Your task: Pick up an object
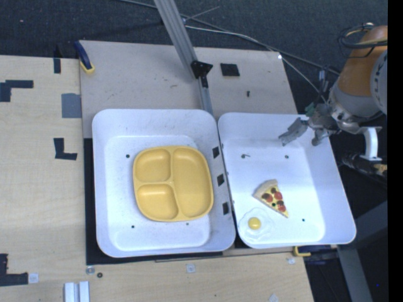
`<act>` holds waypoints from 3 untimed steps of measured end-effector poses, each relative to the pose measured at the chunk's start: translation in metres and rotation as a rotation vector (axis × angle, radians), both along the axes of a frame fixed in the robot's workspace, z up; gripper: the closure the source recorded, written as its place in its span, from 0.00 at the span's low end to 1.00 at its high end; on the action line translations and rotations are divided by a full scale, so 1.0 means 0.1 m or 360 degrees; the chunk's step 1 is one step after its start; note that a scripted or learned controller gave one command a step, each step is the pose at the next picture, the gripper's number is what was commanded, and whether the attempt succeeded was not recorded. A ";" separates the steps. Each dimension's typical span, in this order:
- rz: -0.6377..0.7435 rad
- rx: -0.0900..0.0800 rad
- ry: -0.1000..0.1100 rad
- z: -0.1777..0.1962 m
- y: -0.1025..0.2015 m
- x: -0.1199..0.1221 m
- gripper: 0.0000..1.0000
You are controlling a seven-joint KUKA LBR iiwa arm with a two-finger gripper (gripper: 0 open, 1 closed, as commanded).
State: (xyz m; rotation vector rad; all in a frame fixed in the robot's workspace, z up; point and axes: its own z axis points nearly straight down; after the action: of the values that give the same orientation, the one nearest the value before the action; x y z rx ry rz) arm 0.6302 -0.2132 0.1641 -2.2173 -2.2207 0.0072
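From my seat, the right bin (315, 187) offers open floor across its upper and middle parts; only a pizza slice toy (272, 197) and a fried egg toy (254, 223) crowd the lower left. A yellow divided plate (172, 184) takes most of the left bin (113, 168).

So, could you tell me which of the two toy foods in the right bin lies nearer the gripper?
The pizza slice: it lies further up the bin toward the gripper than the fried egg at the bottom edge.

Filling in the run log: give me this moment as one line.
gripper: open, nothing held, over right bin far edge | pizza slice toy, fried egg toy: right bin | yellow divided plate: left bin
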 end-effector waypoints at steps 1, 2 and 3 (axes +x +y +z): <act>0.0000 0.0002 0.0003 -0.65 0.01 -0.04 0.00; 0.0001 -0.0003 -0.0010 -0.78 0.01 -0.03 0.00; 0.0003 -0.0009 -0.0015 -0.67 0.01 -0.02 1.00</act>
State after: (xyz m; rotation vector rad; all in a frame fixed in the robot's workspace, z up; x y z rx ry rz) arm 0.6283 -0.2126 0.0971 -2.2227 -2.2302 0.0028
